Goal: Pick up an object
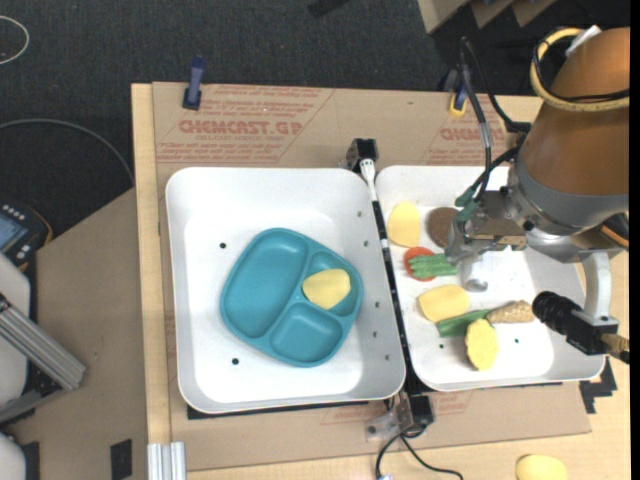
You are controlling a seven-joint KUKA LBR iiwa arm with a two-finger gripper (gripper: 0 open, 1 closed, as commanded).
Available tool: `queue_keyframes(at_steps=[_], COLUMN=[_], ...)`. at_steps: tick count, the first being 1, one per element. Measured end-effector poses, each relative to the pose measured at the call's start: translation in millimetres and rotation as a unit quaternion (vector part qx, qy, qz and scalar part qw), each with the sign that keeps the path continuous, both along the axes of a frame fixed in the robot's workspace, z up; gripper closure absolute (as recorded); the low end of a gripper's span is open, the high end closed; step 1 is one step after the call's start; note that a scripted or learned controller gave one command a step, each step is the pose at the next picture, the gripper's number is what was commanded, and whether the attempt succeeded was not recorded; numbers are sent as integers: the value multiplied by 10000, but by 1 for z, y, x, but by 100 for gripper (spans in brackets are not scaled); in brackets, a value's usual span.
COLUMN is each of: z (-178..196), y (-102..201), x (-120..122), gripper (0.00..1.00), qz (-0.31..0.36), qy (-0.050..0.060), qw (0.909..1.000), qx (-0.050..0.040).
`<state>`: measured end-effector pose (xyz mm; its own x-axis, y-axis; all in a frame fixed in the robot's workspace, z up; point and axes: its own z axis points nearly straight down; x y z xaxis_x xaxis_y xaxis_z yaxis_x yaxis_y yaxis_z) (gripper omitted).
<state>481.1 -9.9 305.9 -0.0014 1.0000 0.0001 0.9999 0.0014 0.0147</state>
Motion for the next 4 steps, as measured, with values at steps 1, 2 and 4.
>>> queue_keyframes(at_steps=[1, 2, 4], z=[-172, 16, -129], y=[-110, -85, -119], x=[-7, 1, -1], gripper=[100, 100, 100], qz=[-71, 7, -11], qy=[153, -27, 59], qw=[9999, 10000, 10000], qx=[-12, -12, -6])
